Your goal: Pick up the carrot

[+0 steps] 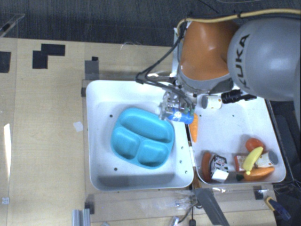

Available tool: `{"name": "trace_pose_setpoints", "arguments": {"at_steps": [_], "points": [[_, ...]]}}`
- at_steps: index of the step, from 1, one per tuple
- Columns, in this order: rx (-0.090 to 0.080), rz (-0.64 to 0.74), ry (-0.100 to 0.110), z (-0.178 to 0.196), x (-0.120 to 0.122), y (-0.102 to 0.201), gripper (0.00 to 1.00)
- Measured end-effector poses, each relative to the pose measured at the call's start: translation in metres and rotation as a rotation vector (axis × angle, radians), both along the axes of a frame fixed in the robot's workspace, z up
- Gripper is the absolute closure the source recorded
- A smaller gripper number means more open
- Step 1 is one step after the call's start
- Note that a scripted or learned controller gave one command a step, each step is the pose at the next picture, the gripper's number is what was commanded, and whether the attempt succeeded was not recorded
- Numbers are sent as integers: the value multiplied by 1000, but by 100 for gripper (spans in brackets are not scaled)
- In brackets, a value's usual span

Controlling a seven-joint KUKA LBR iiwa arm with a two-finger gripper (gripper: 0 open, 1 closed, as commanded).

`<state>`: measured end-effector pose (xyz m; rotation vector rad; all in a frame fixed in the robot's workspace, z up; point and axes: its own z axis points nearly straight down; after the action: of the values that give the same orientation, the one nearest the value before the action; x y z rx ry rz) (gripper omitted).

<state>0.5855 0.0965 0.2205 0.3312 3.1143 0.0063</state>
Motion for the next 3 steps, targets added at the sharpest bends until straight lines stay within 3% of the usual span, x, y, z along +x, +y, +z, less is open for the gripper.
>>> {"name": "trace_pose_setpoints", "arguments": {"at_steps": [1,2,3], "points": [[-4,527,-3,1,8,14,100],[-10,1082,-7,24,31,-6,100],[-8,848,-7,38,65,-15,100]]}}
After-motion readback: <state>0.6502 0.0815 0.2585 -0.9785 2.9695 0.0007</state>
